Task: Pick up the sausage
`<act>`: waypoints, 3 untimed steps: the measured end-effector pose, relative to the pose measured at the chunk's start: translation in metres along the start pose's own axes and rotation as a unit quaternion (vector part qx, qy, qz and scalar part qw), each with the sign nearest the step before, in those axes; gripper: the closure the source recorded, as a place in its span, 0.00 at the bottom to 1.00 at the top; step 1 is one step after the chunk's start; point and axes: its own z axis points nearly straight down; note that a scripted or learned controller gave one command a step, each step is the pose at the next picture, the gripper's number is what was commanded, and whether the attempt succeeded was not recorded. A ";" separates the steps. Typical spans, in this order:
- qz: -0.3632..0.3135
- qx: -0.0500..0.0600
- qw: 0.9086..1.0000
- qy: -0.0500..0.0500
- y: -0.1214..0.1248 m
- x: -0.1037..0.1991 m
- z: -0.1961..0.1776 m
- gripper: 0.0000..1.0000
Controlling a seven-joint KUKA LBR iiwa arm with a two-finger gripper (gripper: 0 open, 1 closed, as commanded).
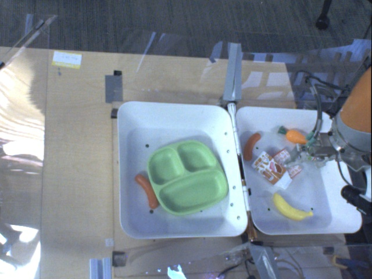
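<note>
Sausages number 2 in view. 1 sausage (251, 146) lies in the right bin (343, 218), at its upper left near the wall shared with the left bin (131, 173); its long axis runs nearly up and down the frame, the top end tipped slightly right. The other sausage (147, 190) lies in the left bin, just beside the lower left edge of a green divided plate (187, 178), its axis slanting from upper left to lower right.

Both white bins sit on a pale wooden bench (70, 156) with a yellow label (67, 59) at upper left; dark carpet fills the top of the frame, and glare washes over the left side.

A carrot (294, 136), a red-and-white packet (271, 168) and a banana (292, 208) also lie in the right bin.

The gripper (311, 150) hangs over the right bin's middle right, beside the packet and well apart from either sausage. Its fingers are small and blurred against the cables, so I cannot tell how far they are parted; nothing shows between them. The arm is cut off by the right edge.
</note>
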 end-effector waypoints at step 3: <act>0.134 -0.008 0.991 -0.001 -0.012 0.037 0.126 0.00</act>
